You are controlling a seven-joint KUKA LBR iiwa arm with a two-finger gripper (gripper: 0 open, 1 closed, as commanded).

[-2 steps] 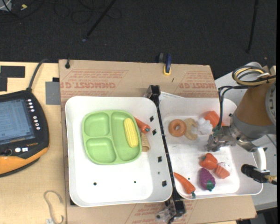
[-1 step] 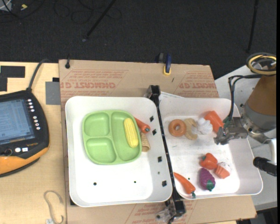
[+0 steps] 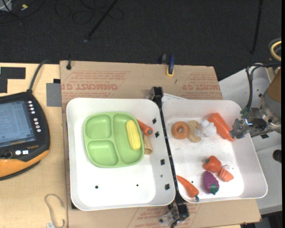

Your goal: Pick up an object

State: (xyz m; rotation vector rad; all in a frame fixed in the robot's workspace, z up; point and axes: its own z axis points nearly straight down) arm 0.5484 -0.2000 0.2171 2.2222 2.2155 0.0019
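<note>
My gripper (image 3: 237, 128) hovers at the right edge of the right bin (image 3: 249, 186), its tip beside the lower end of an orange carrot-like piece (image 3: 220, 125). Near that piece lie a white lump (image 3: 208, 128), a tan piece (image 3: 195, 131) and a brown doughnut (image 3: 181, 130). Lower in the same bin sit a red pepper (image 3: 212, 164), a small orange-and-white piece (image 3: 225, 174), a purple eggplant (image 3: 210, 182) and an orange chili (image 3: 187, 186). Nothing is visibly held.
The left bin (image 3: 114, 194) holds a green divided plate (image 3: 111, 139) with a corn cob (image 3: 133, 134) on it; a small red-orange piece (image 3: 145, 128) and a tan piece (image 3: 147, 147) lie beside it. A black divider (image 3: 164, 151) separates the bins. A control pendant (image 3: 16, 134) lies at the left.
</note>
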